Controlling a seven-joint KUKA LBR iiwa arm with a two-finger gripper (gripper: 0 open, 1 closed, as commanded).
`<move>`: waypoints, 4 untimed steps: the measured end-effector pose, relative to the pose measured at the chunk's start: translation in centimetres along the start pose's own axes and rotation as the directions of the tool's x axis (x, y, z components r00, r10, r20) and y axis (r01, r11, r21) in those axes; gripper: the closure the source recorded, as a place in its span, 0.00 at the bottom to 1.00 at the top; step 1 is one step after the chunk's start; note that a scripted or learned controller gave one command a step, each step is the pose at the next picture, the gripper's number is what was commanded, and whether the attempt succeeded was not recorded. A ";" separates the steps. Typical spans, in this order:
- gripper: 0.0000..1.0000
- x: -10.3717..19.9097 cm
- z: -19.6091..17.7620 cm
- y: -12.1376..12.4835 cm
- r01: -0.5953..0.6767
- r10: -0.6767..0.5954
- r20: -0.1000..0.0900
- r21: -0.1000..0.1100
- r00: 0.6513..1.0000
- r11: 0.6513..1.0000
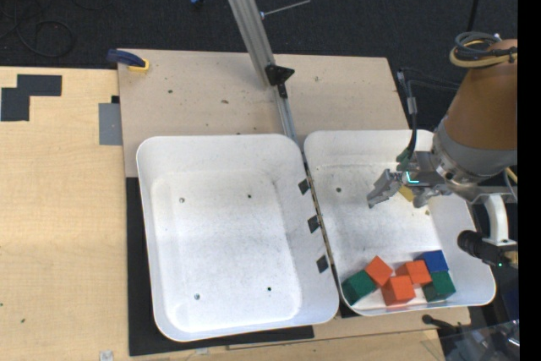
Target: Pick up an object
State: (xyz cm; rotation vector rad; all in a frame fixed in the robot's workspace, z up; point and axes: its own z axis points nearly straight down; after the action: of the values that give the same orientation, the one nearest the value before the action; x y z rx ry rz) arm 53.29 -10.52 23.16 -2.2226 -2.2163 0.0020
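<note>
Small cube blocks, roughly equal-sided so no clear long axis, clustered at right bin's point(355, 150) near edge toward its right corner: three orange blocks point(399, 290), two green blocks point(359, 287), one blue block point(434, 260), several touching, faces matte and plain. Gripper point(390, 188) hovering above mid right bin, well apart from cluster, tilted toward bin's left edge; fingers spread apart, nothing between them. Left bin point(169, 156) smooth white plastic, lightly speckled.
</note>
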 end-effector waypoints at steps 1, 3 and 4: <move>0.00 0.3 6.4 0.3 0.003 -0.003 -0.001 0.007 1.000 1.000; 0.00 -0.3 13.9 -0.2 0.001 -0.001 -0.001 0.000 1.000 1.000; 1.00 -0.4 12.9 -0.2 -0.007 0.007 -0.003 0.001 1.000 1.000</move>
State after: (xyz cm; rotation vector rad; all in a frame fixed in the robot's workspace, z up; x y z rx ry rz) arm 53.02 -10.95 10.25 -2.2281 -2.2068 0.0005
